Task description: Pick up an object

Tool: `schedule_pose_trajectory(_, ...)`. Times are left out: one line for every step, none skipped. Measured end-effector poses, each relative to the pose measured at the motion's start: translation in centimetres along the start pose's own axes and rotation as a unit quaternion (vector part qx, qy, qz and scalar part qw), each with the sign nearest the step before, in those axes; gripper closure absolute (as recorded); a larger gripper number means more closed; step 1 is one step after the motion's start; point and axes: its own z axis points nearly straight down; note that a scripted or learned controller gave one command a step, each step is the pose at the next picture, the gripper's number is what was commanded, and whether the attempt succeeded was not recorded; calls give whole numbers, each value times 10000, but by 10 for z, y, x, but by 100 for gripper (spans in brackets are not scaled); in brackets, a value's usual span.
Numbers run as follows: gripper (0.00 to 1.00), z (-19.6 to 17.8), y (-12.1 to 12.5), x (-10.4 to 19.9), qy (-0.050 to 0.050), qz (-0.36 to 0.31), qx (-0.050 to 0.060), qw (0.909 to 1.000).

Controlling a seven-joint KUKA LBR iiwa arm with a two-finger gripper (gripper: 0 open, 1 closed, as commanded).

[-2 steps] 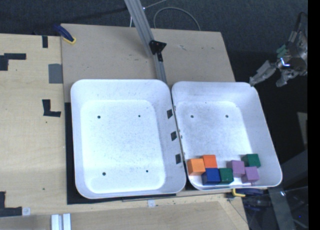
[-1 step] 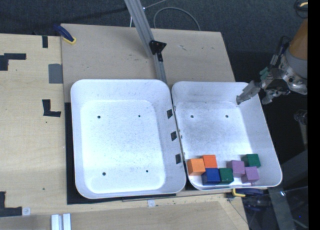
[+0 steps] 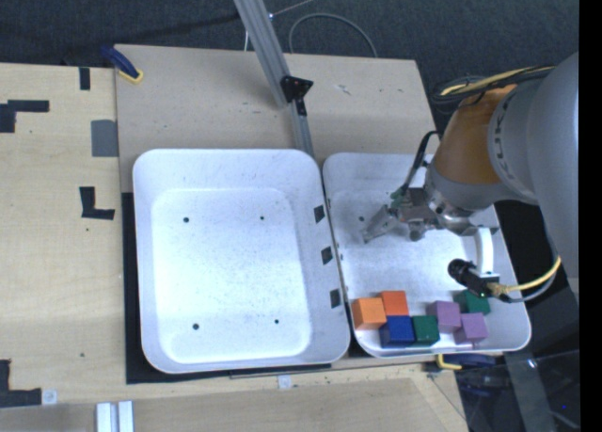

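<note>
White plastic forms both bins on the surface (image 3: 216,110); the left bin (image 3: 150,176) lies at 9 o'clock of the right bin (image 3: 362,171). The claw (image 3: 378,226) is positioned over the bare upper floor of the right bin, its fingers spread apart and released, with nothing seen between them. Small blocks are clustered along the near wall of the right bin: an orange block (image 3: 370,312), a red-orange block (image 3: 395,303), a blue block (image 3: 400,330), a green block (image 3: 426,328), two purple blocks (image 3: 449,312) and a dark green block (image 3: 477,303). From the claw, the cluster lies at roughly 5 o'clock, apart from it; the orange block is judged nearest. A descent at the present position would be expected to close on nothing; travel toward 5 o'clock is judged necessary first.
</note>
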Motion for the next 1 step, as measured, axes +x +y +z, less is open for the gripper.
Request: schedule_pose_trajectory(0, 8, -44, 0, -10, 20, -12, 10000)
